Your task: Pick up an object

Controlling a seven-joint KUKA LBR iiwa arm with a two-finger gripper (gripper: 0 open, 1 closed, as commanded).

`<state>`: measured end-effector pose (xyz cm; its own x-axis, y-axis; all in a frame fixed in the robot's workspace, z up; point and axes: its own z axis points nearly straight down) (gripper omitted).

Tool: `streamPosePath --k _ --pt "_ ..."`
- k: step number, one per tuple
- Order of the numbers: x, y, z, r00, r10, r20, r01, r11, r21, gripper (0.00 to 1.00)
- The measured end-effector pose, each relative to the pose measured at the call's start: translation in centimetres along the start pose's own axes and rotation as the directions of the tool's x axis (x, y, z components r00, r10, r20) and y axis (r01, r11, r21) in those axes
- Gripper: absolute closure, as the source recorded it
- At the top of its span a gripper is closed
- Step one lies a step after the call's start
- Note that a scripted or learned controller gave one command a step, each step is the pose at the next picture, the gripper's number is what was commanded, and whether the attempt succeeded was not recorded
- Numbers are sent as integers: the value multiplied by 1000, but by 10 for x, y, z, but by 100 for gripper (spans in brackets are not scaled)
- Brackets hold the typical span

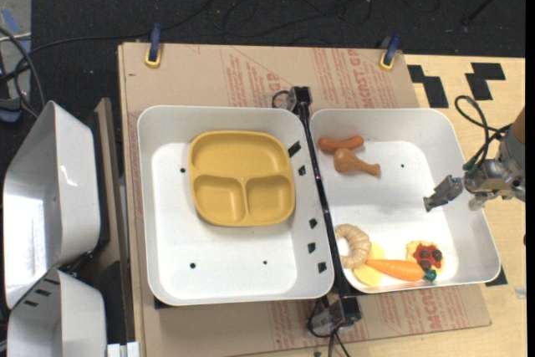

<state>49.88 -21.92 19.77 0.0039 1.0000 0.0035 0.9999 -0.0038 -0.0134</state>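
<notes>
The gripper [445, 193] is hanging at the right rim of the right bin [393, 125], low over bare white floor; whether it is spread or pressed together I cannot tell, and nothing is showing in its grasp. The candidates are lying in two clusters, probably as they were dropped: a toy sausage [340, 144] is touching a toy chicken drumstick [356, 165] near the bin's far side; along the near wall a toy shrimp [354, 244], a toy carrot [396, 269] and a small toy pizza slice [426, 253] are crowding together — an awkward pile to pinch from. The left bin [167, 205] is holding a yellow divided plate [242, 177], lying flat; the arm is sitting well apart from it, so a right-bin toy is likelier.
</notes>
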Motion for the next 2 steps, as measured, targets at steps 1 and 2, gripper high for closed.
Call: streamPosePath --k 1,2 --pt "1 3 -7 1000 -5 4 5 1000 -13 0" --pt "-1 0 36 1000 -2 3 2 1000 -12 0"
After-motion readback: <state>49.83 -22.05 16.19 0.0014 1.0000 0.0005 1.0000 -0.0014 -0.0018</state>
